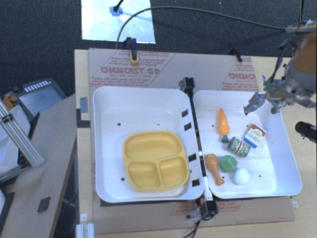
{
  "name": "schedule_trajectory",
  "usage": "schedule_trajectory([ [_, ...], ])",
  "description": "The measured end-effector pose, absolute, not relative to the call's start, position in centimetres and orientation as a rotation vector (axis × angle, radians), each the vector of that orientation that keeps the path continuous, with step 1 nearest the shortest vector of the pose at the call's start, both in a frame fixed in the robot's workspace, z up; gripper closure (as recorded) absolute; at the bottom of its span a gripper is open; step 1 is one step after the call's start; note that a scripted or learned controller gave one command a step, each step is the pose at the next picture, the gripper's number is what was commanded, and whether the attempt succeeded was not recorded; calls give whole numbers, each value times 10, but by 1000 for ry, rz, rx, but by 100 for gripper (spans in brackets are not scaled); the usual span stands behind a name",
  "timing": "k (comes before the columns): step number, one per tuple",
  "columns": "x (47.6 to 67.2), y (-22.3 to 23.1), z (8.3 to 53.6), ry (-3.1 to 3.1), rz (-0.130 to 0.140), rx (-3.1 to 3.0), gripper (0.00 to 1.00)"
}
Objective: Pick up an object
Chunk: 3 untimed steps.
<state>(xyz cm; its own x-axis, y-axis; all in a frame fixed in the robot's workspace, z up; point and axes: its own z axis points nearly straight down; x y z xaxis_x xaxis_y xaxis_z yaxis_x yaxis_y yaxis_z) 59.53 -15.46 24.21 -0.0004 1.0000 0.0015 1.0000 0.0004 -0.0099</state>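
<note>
The right bin (277, 182) holds an orange carrot (223, 122), a small green can (237, 146), a red and white carton (254, 135), a tan drumstick (213, 168), a green round item (228, 163) and a white ball (241, 176). My gripper (265, 104) hangs over the bin's far right part, above and to the right of the carrot, beyond the carton. Its fingers (252, 104) are spread apart with nothing between them.
The left bin (106, 108) contains a yellow divided tray (154, 160). A black divider (194, 133) runs between the bins. A cable and a foil sheet (118, 13) lie beyond the bench; a grey device (37, 97) sits at the left.
</note>
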Motion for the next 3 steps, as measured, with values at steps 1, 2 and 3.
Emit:
schedule_trajectory([
  [1,598,-154,249,-2225,-1,-2219,0],
  [2,603,-150,189,-2224,1,-2218,0],
  [3,614,-150,137,-2227,1,-2216,0],
])
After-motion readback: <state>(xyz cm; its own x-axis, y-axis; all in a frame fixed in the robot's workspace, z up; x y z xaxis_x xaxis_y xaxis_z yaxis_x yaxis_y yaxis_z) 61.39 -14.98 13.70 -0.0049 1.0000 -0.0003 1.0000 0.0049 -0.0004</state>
